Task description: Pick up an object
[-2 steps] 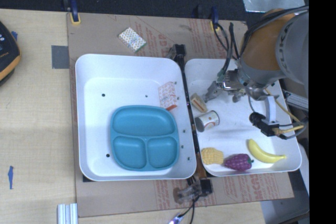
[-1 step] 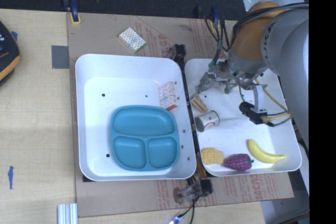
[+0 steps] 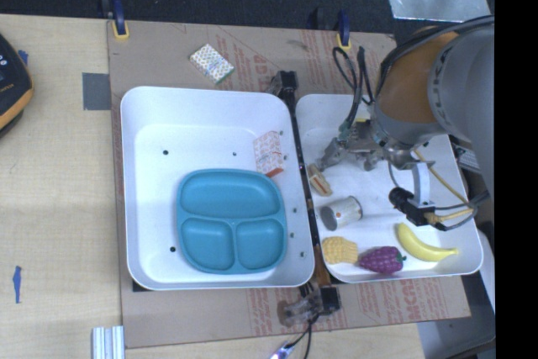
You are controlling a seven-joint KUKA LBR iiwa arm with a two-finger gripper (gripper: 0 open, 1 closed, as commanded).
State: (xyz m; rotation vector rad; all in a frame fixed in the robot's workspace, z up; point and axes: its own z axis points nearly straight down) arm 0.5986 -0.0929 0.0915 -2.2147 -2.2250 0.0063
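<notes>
My gripper (image 3: 349, 159) hangs over the upper left part of the right bin (image 3: 471, 261), below the grey wrist with its orange band. Its fingers stand apart, open, with bare white bin floor between them. A small hot-dog toy (image 3: 318, 179) lies just left of the gripper by the bin's left wall. A grey cylinder (image 3: 340, 211) lies on its side a little below the gripper. Along the front of that bin sit a yellow corn cob (image 3: 340, 249), a purple bunch of grapes (image 3: 381, 260) and a yellow banana (image 3: 423, 243).
The left bin (image 3: 134, 181) holds a blue divided plate (image 3: 231, 219) and a red-and-white packet (image 3: 269, 152) near its right wall. A patterned packet (image 3: 211, 62) lies on the board behind the bins. Black cables (image 3: 416, 206) hang from the wrist over the right bin.
</notes>
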